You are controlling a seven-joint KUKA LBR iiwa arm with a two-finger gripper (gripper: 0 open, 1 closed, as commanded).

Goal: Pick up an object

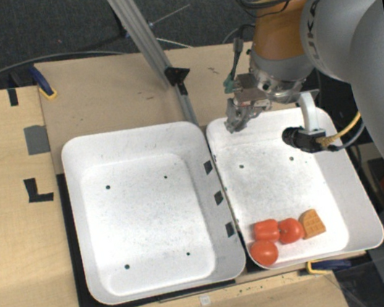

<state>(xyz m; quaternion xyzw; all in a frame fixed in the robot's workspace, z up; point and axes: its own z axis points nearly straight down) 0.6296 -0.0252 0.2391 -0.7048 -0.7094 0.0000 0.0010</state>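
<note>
Three small red tomato-like pieces sit in the right bin (330,183) near its front edge: one (266,229), a second (289,230) to its right, and a third (264,252) at the front left corner. An orange waffle-like piece (312,223) lies just right of them. My gripper (236,121) hangs over the far left corner of the right bin, well away from these pieces. Nothing shows between its fingers.
The left bin (83,205) lies beside the right one, with a black divider strip between them. A slanted metal rod (151,46) rises behind the bins. A black cable fitting (300,139) hangs from the arm over the right bin's far side.
</note>
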